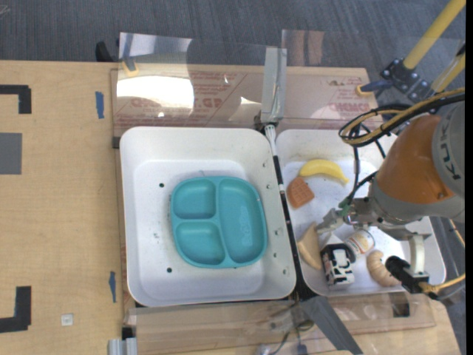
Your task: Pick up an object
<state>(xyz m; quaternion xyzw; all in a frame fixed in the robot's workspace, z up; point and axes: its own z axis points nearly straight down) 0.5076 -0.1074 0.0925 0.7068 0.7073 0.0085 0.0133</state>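
The left bin [140,161] is offering open floor around the teal tray [219,221]. The right bin [292,143] is crowding: banana [323,170], orange block [300,193], black-and-white piece [338,263], perhaps a pastry [380,268], with the arm [414,172] hanging overhead.

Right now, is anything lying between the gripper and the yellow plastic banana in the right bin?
Nothing visible does. The gripper hangs over bare bin floor below the yellow plastic banana; the orange waffle-like piece lies off to the camera view's left of that line.

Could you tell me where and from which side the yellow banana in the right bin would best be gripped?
Probably across the middle of the curved yellow banana, coming straight down. It lies flat, arching with its ends lower in the view, with bare floor of the right white bin above it and the orange-brown square piece lower left.
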